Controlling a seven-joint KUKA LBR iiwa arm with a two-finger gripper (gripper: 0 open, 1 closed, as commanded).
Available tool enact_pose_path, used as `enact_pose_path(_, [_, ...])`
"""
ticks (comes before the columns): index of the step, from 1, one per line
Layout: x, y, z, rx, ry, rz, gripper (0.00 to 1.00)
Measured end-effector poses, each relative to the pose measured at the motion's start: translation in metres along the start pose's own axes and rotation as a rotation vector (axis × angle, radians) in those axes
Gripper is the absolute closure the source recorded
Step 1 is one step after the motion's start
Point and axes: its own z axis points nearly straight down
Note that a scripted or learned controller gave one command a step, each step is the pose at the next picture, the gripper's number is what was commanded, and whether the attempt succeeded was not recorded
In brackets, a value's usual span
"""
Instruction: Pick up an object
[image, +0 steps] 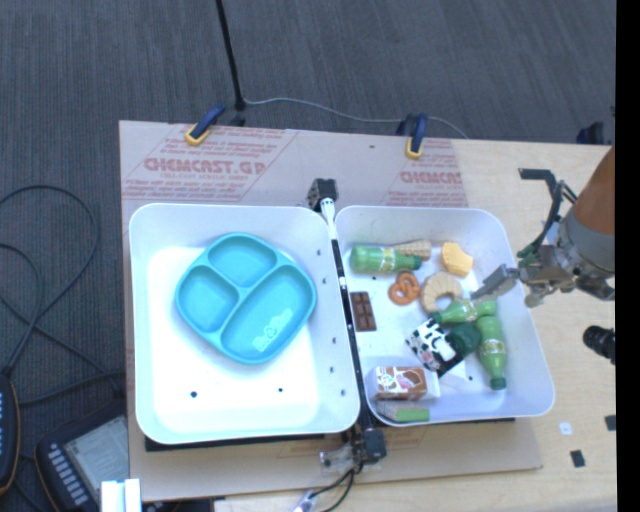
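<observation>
The gripper (510, 277) hangs over the right bin's (530, 400) right rim, near 2 green bottles (487, 345); I cannot tell its state. A blue plate (245, 297) lies in the left bin (160, 400).

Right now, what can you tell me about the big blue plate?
The blue plate is a rounded, light-blue dish that looks like smooth plastic. Raised ridges split it into three compartments: two smaller ones toward the far side and one long one nearer the camera, which bears a faint pale marking. It lies flat and turned at an angle, on the floor of the left white bin.
</observation>
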Motion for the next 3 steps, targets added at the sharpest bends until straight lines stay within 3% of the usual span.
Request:
enact_pose_path(1, [0.001, -0.014, 0.101, -0.003, 0.011, -0.007, 0.00])
enact_pose_path(2, [-0.002, -0.016, 0.093, -0.001, 0.004, -0.004, 1.00])
enact_pose_path(3, [0.067, -0.030, 0.002, -0.002, 0.000, -0.001, 1.00])
